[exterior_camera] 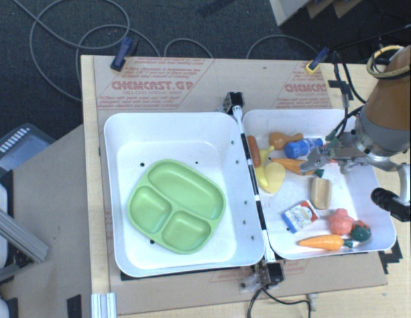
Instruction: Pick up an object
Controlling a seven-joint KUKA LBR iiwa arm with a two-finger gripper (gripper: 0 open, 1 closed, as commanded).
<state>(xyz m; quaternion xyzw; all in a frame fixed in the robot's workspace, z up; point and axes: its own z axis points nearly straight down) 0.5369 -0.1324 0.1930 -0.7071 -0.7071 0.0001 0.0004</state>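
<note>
My gripper (317, 162) hangs over the upper middle of the right bin (381, 207), reaching in from the right. Just to its left lie a blue can (300, 148) and a small orange carrot piece (288, 165). A beige bread slice (320, 193) lies directly below it. Further left are a yellow pear (272, 177), an orange fruit (278, 139) and a red-brown sausage (254, 151) along the bin's left wall. Near the front lie a blue-and-white packet (299, 216), a pink-red strawberry (340, 221) and a long carrot (321, 242).
The left bin (119, 144) holds a green divided plate (177, 206). A small green-and-red item (360, 233) sits at the right bin's front right corner. Cables and a black clamp (390, 203) hang on the right edge beside the arm (390, 108).
</note>
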